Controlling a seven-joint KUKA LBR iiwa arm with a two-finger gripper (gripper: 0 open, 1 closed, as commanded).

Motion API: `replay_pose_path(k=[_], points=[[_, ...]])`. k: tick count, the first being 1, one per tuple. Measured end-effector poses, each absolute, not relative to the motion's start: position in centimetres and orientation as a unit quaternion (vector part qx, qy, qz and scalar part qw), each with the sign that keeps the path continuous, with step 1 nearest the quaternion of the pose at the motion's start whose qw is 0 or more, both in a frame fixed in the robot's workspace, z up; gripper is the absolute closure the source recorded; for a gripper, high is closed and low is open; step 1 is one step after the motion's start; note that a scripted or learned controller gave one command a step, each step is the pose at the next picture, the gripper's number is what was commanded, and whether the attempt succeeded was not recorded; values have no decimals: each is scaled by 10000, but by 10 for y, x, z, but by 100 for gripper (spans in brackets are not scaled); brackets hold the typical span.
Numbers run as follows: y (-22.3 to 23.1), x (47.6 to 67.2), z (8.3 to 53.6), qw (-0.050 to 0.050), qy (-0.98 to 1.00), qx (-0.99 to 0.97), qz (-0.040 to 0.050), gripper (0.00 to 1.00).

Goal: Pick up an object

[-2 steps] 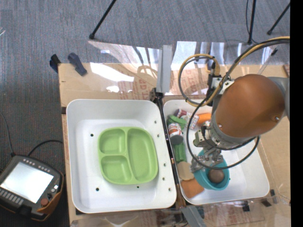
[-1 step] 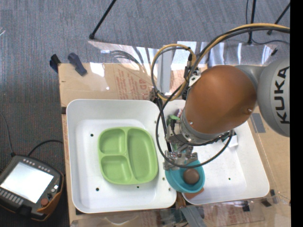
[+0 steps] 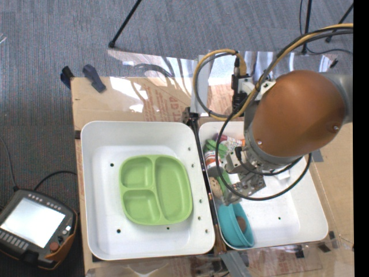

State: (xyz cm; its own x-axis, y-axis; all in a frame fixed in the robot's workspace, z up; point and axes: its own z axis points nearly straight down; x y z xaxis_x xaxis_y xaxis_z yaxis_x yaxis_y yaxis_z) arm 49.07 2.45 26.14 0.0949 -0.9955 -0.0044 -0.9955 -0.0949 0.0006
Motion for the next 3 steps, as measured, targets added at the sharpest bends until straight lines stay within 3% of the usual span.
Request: replay_pose_path(k=[1, 2, 3], points=[[-24, 501, 274, 18, 4962, -8682, 29, 100], [54, 580, 250, 17, 4919, -8706, 55, 100], [-7, 638, 275, 24, 4862, -8738, 11, 100]])
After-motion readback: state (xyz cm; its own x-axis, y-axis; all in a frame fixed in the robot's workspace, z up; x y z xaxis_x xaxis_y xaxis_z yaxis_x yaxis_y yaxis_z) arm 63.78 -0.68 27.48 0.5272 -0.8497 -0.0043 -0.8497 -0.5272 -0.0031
